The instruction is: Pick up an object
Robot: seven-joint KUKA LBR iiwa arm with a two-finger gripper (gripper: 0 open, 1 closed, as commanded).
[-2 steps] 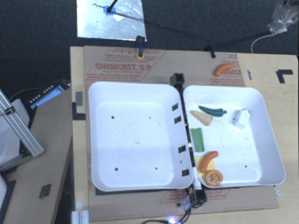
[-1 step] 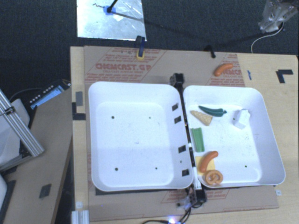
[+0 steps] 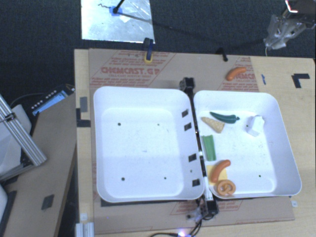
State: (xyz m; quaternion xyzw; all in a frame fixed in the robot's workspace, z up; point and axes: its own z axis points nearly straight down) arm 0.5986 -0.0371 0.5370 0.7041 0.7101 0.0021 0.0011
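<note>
The right bin [image 3: 281, 132] holds several small items: a dark green pepper-like piece [image 3: 224, 117], a tan wedge [image 3: 214, 125], a white block [image 3: 254, 125], a green strip [image 3: 209, 147], an orange sausage on a yellow piece [image 3: 219, 170] and a coiled pretzel shape [image 3: 226, 187]. Another orange sausage [image 3: 236, 73] lies on the cardboard behind that bin. My gripper [image 3: 277, 38] hangs at the top right corner, well above and behind the bins, with nothing seen between its fingers.
The left bin [image 3: 143, 142] sits beside the right one, joined by a black hinge strip [image 3: 195, 132]. A yellow-blue clamp [image 3: 147, 51] stands at the back of the cardboard. A metal sheet [image 3: 117, 14] lies on the floor beyond.
</note>
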